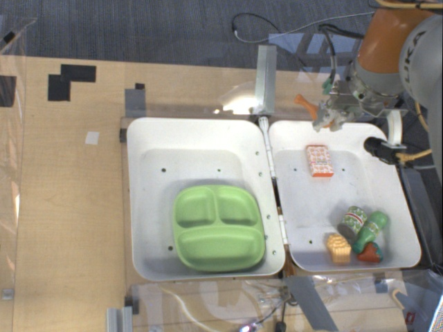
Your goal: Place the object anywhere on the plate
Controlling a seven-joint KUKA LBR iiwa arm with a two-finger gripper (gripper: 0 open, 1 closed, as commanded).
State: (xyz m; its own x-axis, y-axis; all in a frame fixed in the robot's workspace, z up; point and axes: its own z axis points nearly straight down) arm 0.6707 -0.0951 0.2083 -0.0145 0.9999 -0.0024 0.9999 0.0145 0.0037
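In the right bin (pixel 297 241), a small red-and-white patterned box (pixel 319 160), writing unreadable, lies lengthwise toward the far rim. The gripper (pixel 327 122) hovers beyond it; the green plate (pixel 219 228) sits in the left bin (pixel 149 185).

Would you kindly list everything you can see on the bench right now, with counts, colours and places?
bins: 2, white, side by side on the wooden bench.
plate: 1, green, three compartments, in the left bin, near its front.
small box: 1, red and white, in the right bin, toward its back.
can: 1, green and white label, front right corner of the right bin.
bottle: 1, green, lying beside the can.
red item: 1, below the bottle; too small to identify.
yellow item: 1, ridged, left of the red item.
arm: 1, grey with orange band, over the right bin's back edge.
gripper: 1, above the right bin's back edge.
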